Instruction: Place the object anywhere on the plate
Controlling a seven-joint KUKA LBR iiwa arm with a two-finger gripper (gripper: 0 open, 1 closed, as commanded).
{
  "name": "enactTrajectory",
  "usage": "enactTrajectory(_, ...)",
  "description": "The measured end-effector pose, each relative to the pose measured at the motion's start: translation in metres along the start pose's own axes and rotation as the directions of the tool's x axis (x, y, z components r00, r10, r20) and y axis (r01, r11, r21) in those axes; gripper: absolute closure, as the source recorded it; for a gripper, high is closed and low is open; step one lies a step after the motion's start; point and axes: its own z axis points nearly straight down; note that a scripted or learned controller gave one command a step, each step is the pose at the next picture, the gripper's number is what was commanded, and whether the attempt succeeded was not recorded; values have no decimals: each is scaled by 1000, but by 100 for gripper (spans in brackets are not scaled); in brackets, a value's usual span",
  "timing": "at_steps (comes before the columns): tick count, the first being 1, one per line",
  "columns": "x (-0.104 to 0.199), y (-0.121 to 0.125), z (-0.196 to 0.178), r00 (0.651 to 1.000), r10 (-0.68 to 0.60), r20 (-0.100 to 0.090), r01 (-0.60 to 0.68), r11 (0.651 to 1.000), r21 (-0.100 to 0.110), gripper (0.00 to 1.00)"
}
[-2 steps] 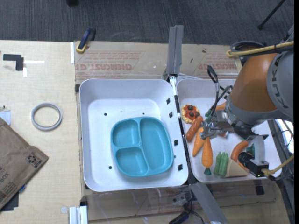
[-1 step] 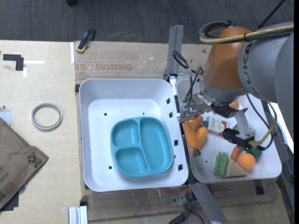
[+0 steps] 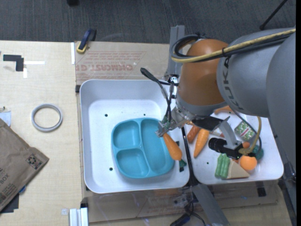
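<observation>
Dark grey carpet runs along the far side of the room, and a pale wooden bench (image 3: 37, 93) fills the near and left parts of the scene. A sheet of brown cardboard (image 3: 117, 62) with red printing lies on it, under the far edge of the bins.

Biggest of all is the grey arm (image 3: 263, 69), coming in from the right, its orange band (image 3: 202, 74) bulging over the gap between the bins. Next come the two white bins: the left bin (image 3: 94, 126) and, touching it, the right bin (image 3: 270, 166), much of it hidden by the arm.

Inside the left bin sits a blue plate (image 3: 134, 147) with three compartments, tilted slightly toward the bin's near right corner. The gripper (image 3: 167, 128) hangs over the plate's right rim, its fingers clenched on the top end of a toy carrot (image 3: 172, 147); the carrot slants down and to the right, above the plate's right edge, its green tip near the bin wall.

In the right bin lie two more orange carrots (image 3: 200, 140), a green vegetable (image 3: 222, 166), an orange ball (image 3: 248, 162) and a green netted item (image 3: 244, 131), all close together.

On the bench at left rest a brown paper bag (image 3: 16, 164), a ring of tape (image 3: 47, 117), and, at the far edge, a blue and yellow tool (image 3: 86, 39).
</observation>
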Motion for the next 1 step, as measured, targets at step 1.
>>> enactTrajectory(1, 0, 0, 0, 1000, 0, 0, 0, 1000, 0, 0)
